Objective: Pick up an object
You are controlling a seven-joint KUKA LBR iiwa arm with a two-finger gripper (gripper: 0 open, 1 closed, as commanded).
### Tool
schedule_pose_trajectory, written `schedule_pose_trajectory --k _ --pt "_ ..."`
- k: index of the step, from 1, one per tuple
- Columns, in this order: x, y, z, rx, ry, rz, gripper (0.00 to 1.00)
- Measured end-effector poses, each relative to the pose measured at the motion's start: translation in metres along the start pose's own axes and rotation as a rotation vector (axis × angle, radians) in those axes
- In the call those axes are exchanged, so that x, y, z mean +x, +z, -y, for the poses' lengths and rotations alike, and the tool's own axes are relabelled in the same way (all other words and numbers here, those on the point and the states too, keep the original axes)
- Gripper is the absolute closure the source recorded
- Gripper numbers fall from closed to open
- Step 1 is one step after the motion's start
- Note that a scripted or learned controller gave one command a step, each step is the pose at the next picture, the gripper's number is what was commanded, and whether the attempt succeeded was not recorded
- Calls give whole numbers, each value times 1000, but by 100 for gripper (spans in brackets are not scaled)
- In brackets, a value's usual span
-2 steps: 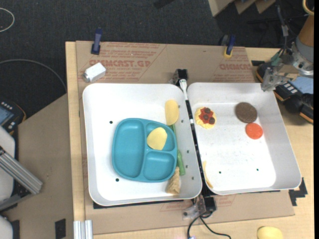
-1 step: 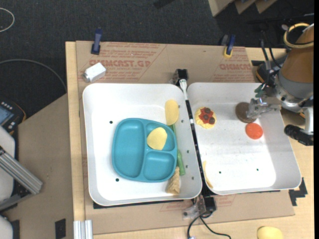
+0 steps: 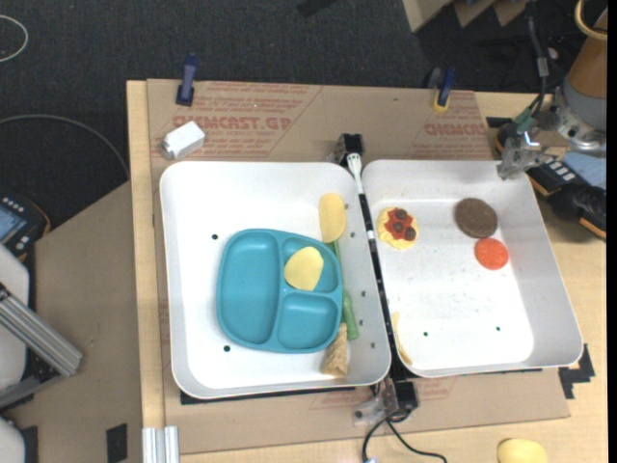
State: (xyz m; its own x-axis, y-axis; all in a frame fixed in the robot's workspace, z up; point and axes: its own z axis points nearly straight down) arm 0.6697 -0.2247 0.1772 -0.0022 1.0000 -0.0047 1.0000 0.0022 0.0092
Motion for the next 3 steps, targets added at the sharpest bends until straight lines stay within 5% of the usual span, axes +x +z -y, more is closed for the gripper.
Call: schedule_pose_trajectory --k 1,2,3 --pt "5 77 65 15 3 -7 100" --pt "1 -8 -1 -4 -1 1 100" --pt "71 97 113 24 3 -12 100"
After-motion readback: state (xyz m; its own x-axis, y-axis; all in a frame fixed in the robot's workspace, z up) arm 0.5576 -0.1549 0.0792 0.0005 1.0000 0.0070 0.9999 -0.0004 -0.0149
